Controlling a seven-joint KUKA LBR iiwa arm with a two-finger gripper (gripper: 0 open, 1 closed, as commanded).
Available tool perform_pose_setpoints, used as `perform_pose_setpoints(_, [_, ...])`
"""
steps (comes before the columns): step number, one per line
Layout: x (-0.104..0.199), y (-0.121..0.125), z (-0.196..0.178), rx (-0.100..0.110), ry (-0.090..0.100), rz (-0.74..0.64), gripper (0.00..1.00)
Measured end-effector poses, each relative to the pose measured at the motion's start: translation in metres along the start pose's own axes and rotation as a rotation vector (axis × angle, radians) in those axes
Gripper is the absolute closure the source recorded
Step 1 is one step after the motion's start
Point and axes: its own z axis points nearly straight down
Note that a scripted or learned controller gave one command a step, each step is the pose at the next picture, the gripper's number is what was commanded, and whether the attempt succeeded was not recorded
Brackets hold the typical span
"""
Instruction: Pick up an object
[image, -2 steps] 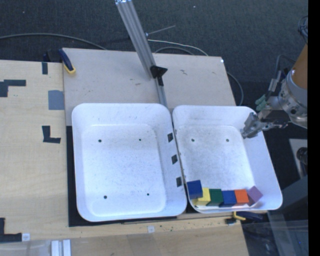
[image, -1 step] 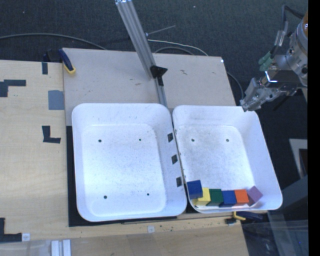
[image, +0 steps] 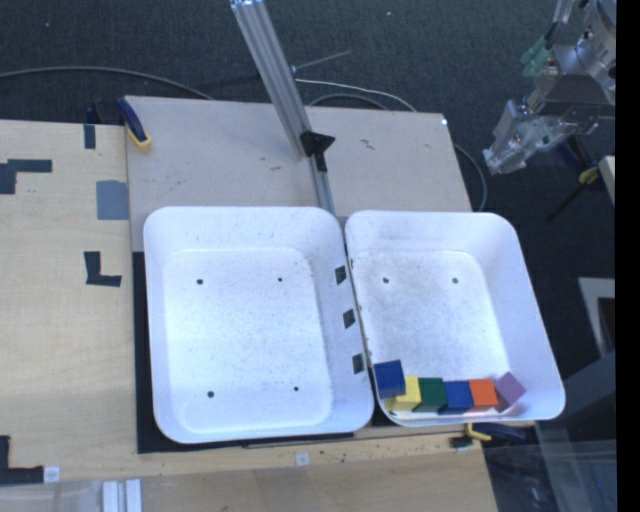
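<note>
The grey two-finger gripper (image: 503, 155) hangs at the upper right, beyond the far right corner of the bench and over the dark floor; nothing sits between its tips, and whether they are spread or closed I cannot tell; the metal wrist and arm rise from it toward the top right edge.

The right shallow white plastic bin (image: 520, 270) lies below and to the left of the gripper, well apart from it; along its near wall runs a row of small coloured blocks, touching or just beside one another: a blue cube (image: 388, 376) at the left, raised on a yellow block (image: 408, 396), then a green block (image: 431, 392), a second blue block (image: 458, 394), an orange block (image: 482, 392) and a purple block (image: 509, 387) tilted in the near right corner.

The left shallow white plastic bin (image: 160, 300) sits just beside it, rims touching; a slanted aluminium pole (image: 280, 80) stands behind the bins on the pale wooden bench (image: 200, 150).
</note>
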Motion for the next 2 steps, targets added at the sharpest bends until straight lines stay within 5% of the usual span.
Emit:
perform_pose_setpoints(1, [-0.033,-0.003,0.335,0.015,0.002,0.002,1.00])
perform_pose_setpoints(2, [0.089,0.001,0.299,0.005,0.005,-0.008,1.00])
